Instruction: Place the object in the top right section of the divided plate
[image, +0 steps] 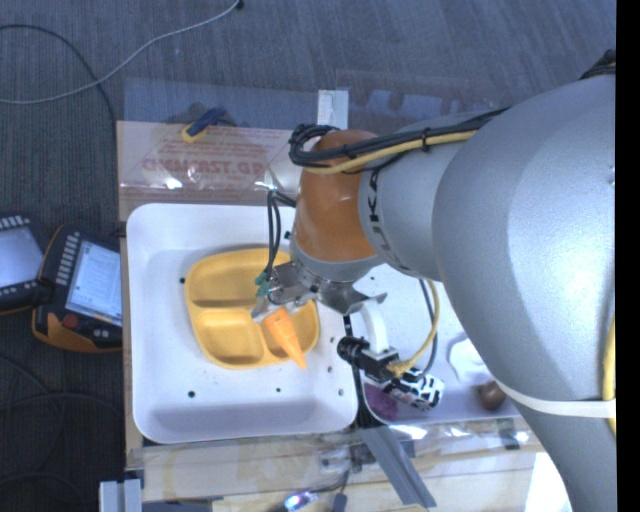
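Observation:
A yellow divided plate (228, 300) lies in the left white bin (160, 330). An orange toy carrot (287, 335) with a green top sits over the plate's section nearest the right bin, its tip pointing towards the bin's front right. My gripper (275, 298) hangs right above the carrot's thick end, under the orange wrist band. The arm hides the plate's right rim and the contact between gripper and carrot.
The right bin (455, 400) holds a purple thing (378, 402), a small brown thing (490, 395) and a white piece (466, 355); the arm covers most of it. A teach pendant (80, 290) lies on the floor to the left.

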